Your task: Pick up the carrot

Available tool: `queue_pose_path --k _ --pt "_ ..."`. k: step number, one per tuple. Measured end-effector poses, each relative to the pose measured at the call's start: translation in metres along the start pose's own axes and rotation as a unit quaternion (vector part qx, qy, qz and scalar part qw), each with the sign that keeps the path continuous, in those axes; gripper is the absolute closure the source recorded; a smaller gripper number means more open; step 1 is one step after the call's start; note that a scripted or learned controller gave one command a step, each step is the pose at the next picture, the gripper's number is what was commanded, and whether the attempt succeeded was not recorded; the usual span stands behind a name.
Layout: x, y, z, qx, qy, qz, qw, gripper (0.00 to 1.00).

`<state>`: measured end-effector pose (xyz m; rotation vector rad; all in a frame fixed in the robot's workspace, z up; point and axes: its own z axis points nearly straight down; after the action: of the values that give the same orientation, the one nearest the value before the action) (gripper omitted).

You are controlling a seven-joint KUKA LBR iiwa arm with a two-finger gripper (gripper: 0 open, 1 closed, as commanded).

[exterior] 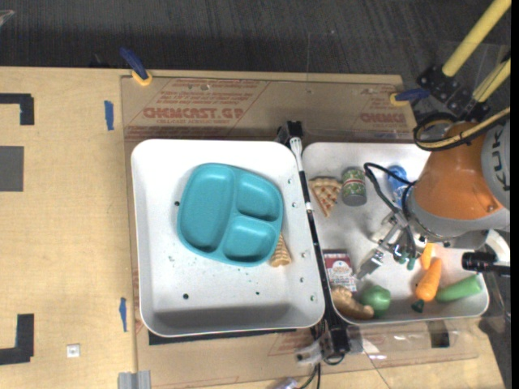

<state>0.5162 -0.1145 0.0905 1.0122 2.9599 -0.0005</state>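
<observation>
Left bin [154, 241]: one teal divided plate [229, 213], three compartments, lying flat; one ice-cream cone toy [280, 252] touching the plate's lower right edge.

Right bin [357, 151]: one waffle piece [326, 193] near the divider; one small green can [353, 185] just beside it; one red packet [336, 264]; one tan bread-like piece [347, 301] touching a green pepper toy [375, 298].

Carrot [428, 279]: orange, tilted, at the right bin's lower right, just beside a long green vegetable [460, 288]. Not held.

Gripper [378, 248]: on the grey arm with orange band [458, 186], over the middle of the right bin, left of the carrot and apart from it. Fingers [373, 259] slightly spread, nothing between them.
</observation>
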Motion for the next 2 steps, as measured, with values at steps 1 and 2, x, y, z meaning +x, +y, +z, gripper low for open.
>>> queue_pose_path --k 1,2 --pt "-0.049 -0.062 0.001 0.001 0.001 -0.024 0.9997 0.00" --pt "-0.007 -0.061 0.000 -0.001 -0.001 0.047 0.9989 0.00"
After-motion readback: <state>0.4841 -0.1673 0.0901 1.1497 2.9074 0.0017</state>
